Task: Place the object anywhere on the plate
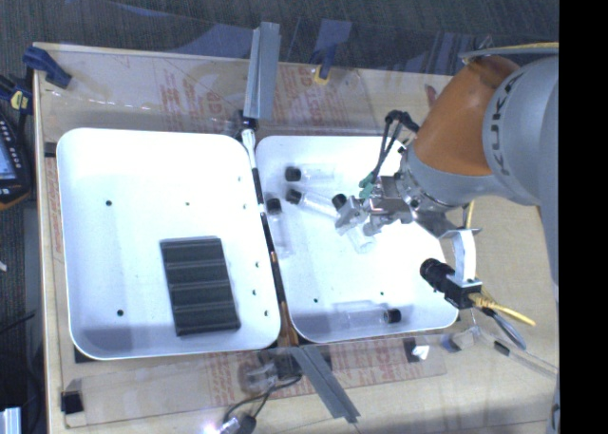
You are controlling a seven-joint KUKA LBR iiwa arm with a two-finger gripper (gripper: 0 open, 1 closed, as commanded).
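Two bins: dark ribbed plate [199,286] in left bin [85,233]; jaws over right bin [313,313] among clear vials, grip state unreadable.

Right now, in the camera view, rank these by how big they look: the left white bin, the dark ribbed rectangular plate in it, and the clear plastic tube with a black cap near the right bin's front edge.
1. Left white bin
2. Dark ribbed rectangular plate
3. Clear plastic tube with a black cap

The gaps in size are wide, so nearness to the camera does not make the order unsure.
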